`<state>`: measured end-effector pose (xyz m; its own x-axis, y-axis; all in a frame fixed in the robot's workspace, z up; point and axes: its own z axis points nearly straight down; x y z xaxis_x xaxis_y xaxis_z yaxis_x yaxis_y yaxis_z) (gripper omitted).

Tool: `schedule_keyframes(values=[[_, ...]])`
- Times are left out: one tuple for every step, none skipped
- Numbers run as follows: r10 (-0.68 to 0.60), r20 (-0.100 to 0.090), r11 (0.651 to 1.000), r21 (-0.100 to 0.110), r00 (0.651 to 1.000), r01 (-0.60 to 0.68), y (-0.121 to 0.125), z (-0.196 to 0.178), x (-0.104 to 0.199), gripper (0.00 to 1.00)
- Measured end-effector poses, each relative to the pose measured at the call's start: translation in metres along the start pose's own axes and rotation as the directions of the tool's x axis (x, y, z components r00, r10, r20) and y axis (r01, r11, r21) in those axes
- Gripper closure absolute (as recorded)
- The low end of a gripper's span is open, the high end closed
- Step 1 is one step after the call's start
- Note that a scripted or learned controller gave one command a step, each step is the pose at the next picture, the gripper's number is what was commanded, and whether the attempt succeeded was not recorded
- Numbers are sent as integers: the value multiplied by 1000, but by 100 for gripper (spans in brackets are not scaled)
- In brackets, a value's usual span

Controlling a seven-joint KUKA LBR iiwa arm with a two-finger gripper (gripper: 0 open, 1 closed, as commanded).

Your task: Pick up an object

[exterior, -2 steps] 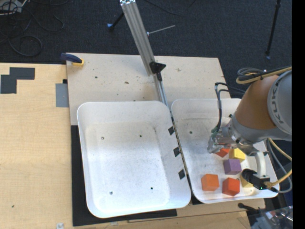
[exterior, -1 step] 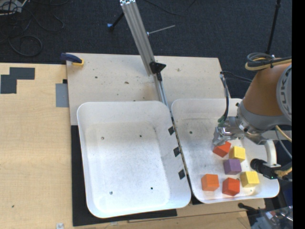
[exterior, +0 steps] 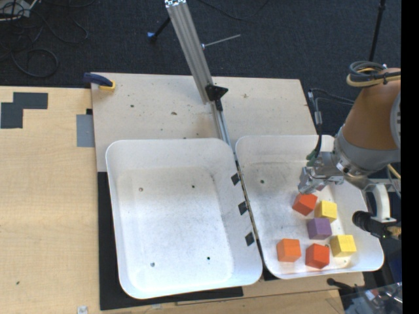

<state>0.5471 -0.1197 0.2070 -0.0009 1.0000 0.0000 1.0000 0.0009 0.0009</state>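
Lighting was pretty even and soft, seemingly from overhead, with no harsh shadows. The white bins (exterior: 177, 280) came out bright but not blown out, no real glare. The blocks (exterior: 319, 228) threw only small faint shadows. The dark floor (exterior: 98, 31) up top was dim and a bit noisy. Overall slightly soft and low-res, with fine detail smeared, and the edges showed no obvious warping.

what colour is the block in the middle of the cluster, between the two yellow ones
Purple, seen clearly in the camera view.
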Motion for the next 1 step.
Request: schedule_keyframes(values=[[-4,-2,1000,3,1000,4,13,2,50,100]])
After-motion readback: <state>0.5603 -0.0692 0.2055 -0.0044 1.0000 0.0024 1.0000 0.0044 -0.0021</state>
